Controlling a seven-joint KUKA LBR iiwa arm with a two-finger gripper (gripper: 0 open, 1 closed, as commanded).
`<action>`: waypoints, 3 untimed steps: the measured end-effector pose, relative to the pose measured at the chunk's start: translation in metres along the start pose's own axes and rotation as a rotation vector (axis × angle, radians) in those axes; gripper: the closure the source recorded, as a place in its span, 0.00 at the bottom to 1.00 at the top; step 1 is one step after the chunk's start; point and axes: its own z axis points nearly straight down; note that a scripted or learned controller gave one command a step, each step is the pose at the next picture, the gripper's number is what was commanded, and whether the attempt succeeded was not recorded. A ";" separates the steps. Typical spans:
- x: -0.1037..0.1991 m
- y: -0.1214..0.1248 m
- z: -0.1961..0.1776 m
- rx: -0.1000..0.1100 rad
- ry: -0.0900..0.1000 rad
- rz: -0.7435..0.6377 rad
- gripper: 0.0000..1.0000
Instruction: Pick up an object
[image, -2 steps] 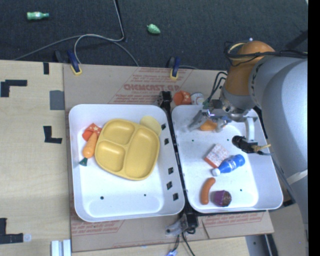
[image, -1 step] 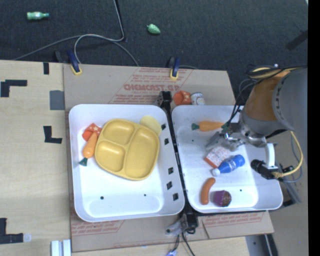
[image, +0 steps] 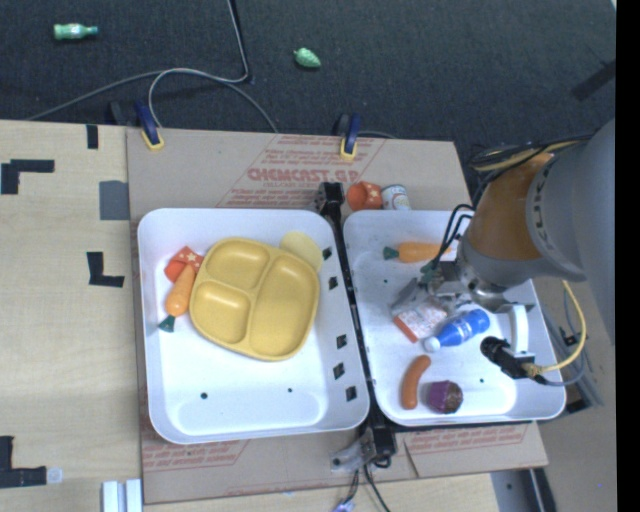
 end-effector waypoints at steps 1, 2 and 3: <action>0.000 0.001 -0.010 -0.001 -0.001 0.000 1.00; 0.000 0.000 -0.010 0.000 -0.001 0.000 0.00; -0.005 0.091 0.002 0.013 0.003 0.000 0.00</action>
